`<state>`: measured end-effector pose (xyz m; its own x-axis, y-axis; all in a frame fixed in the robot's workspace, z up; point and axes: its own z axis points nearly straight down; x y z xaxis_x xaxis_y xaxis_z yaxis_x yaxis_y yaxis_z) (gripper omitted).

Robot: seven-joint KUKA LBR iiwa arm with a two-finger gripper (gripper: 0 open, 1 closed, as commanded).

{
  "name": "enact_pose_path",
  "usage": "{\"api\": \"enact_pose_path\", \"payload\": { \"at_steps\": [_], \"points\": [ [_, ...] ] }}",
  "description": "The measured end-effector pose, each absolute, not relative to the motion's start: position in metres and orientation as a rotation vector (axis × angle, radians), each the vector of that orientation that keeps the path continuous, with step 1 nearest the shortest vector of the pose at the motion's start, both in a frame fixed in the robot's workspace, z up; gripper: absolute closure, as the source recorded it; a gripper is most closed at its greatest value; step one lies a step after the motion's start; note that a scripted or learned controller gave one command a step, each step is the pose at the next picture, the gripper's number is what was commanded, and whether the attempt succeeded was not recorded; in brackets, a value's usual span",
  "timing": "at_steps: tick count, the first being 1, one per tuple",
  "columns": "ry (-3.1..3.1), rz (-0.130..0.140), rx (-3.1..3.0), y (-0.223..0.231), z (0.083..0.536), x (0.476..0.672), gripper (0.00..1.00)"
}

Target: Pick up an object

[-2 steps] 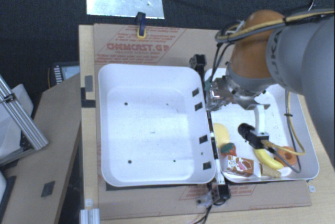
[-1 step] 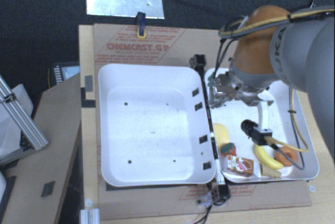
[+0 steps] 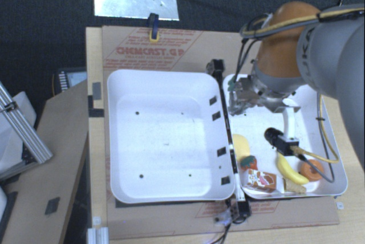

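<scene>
Camera view: gripper [image 3: 238, 101] over right bin [image 3: 333, 140], finger state: cannot tell. Banana [image 3: 290, 170] at 5 o'clock: light, smooth, curved; grasp mid-body, across width.

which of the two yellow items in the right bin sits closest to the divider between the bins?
The pale yellow rounded one, lying right against the divider at the right bin's left edge. The banana is curved, a deeper yellow, and lies further right toward the bin's middle.
</scene>
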<state>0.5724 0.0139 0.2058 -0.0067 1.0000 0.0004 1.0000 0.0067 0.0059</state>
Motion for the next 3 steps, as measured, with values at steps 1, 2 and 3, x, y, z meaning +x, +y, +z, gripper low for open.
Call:
{"api": "enact_pose_path", "payload": {
  "at_steps": [1, 2, 3],
  "points": [
    [2.226, 0.018, 2.204, 0.057, 0.298, 0.625, 1.0],
    [2.234, -0.006, 2.216, 0.081, 0.248, 0.563, 1.0],
    [2.234, 0.003, 2.208, 0.079, 0.261, 0.566, 1.0]
  ]
}}
